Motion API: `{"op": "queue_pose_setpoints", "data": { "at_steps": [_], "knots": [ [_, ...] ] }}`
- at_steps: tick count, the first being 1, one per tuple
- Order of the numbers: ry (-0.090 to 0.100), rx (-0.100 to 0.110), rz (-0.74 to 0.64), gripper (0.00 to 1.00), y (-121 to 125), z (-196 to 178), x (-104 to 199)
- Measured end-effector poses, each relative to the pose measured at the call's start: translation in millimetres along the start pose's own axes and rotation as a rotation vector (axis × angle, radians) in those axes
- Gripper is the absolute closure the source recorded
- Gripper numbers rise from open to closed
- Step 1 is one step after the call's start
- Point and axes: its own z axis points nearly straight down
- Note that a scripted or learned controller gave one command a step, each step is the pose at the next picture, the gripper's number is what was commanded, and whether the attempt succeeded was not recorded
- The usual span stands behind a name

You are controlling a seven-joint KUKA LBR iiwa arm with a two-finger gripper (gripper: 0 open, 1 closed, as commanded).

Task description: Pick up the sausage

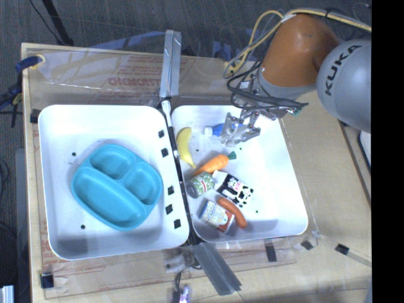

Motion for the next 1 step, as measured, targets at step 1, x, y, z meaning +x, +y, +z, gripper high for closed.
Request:
{"op": "queue_pose_setpoints", "data": {
  "at_steps": [1],
  "knots": [
    [0.000,0.006,-0.239,1.00,10.4,63.6,22.6]
  ]
}}
